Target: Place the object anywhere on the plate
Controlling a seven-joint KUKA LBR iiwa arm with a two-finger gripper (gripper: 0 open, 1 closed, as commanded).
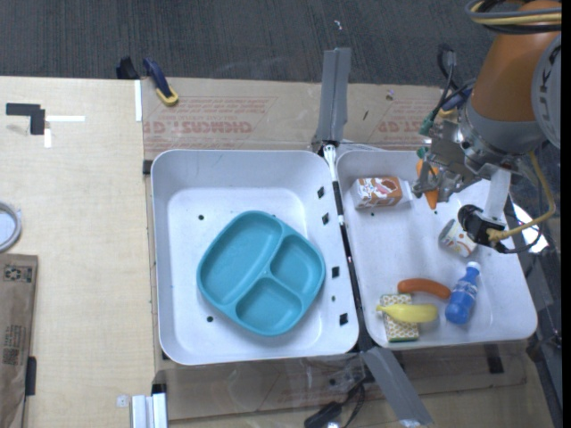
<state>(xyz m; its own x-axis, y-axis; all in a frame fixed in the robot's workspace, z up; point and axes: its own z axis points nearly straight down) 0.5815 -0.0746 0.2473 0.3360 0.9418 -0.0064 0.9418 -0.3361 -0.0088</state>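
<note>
A blue three-compartment plate [259, 273] lies in the left white bin [169, 239] with nothing on it. My gripper [432, 184] hangs over the back of the right bin [508, 328], beside a wrapped pastry [378, 191]. Its fingers are shut on a small orange object [431, 193] that pokes out below them. The grey arm with its orange band [513, 61] reaches in from the upper right.
The right bin also holds a tipped white cup [455, 237], a red sausage [424, 286], a banana [409, 311] on a sponge [401, 330] and a blue bottle [461, 298]. A metal divider [335, 105] stands between the bins at the back.
</note>
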